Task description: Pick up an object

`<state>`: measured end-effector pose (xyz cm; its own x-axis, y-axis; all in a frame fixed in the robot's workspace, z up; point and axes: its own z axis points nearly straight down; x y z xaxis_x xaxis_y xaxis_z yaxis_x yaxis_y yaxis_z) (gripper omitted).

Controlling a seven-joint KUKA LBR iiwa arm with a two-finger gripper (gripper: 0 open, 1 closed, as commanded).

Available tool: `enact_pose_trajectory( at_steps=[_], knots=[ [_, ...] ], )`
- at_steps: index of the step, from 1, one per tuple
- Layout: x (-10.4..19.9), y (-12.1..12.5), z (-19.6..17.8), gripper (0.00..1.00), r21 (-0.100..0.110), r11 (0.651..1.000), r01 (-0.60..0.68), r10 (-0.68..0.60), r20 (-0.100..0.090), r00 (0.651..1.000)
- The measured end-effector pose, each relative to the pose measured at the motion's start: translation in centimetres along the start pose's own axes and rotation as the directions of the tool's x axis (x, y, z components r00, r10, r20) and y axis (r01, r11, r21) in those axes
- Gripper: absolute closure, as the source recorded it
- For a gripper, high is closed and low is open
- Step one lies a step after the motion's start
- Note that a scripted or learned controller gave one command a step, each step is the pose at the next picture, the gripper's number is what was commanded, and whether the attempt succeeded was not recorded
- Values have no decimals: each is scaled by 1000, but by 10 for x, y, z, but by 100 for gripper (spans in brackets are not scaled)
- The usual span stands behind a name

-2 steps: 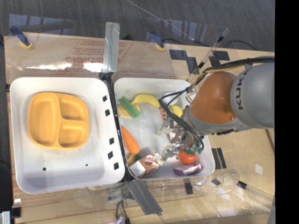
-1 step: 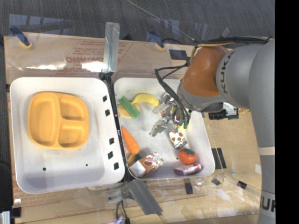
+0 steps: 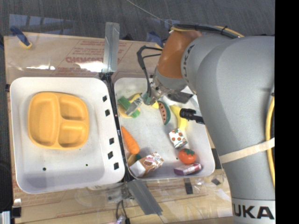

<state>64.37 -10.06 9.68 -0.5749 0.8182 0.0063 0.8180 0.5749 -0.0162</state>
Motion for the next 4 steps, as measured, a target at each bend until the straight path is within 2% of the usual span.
enact_pose_trajectory(
  at_steps=[1, 2, 3, 4],
  knots=[
    [-1, 5, -13, 100, -13, 1000, 10, -10, 14, 1000],
    [55, 56, -150, 100, -30, 999, -36, 36, 13, 999],
    [-40, -17, -219, 100, -17, 998, 67, -67, 14, 998],
    [34, -17, -200, 100, -15, 1000, 26, -26, 5, 1000]
  ],
)
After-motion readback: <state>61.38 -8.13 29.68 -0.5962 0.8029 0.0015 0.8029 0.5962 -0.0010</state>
